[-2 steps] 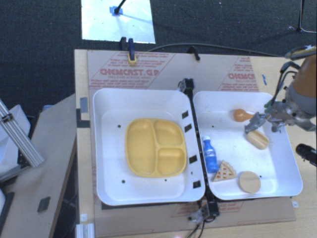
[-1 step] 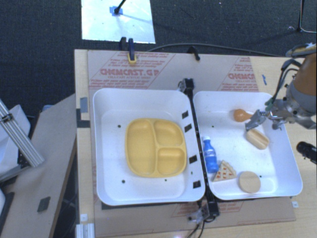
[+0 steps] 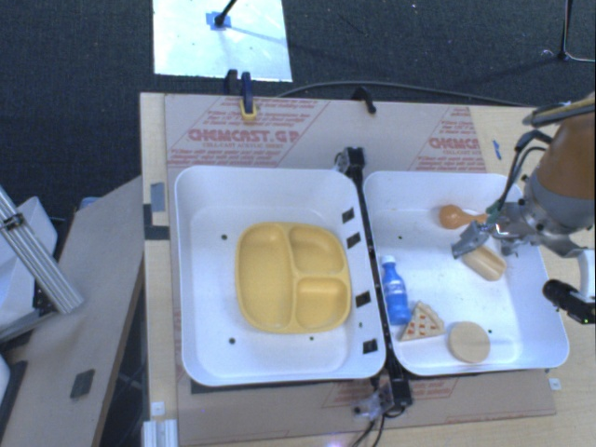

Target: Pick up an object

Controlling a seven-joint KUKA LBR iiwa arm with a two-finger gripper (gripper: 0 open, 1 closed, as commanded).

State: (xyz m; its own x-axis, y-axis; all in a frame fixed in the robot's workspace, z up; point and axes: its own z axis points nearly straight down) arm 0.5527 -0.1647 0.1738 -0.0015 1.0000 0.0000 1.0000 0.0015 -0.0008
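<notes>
My gripper (image 3: pixel 477 241) hangs low over the upper right part of the right bin (image 3: pixel 531 361). A tan bread-like roll (image 3: pixel 486 264) lies just below it, close to or touching it. An orange rounded piece (image 3: pixel 453 216) rests just up-left of the gripper. Along the bin's left side stands a blue bottle (image 3: pixel 394 290) with a white cap. A pizza slice (image 3: pixel 422 323) and a round tan disc (image 3: pixel 468 342) sit near the front wall. Nothing visibly hangs from the gripper.
The left bin (image 3: pixel 200 250) holds a yellow divided plate (image 3: pixel 292 276). A black clipped divider (image 3: pixel 365 259) runs between the two bins. The arm's orange band and grey wrist (image 3: pixel 566 189) cover the right bin's far right corner.
</notes>
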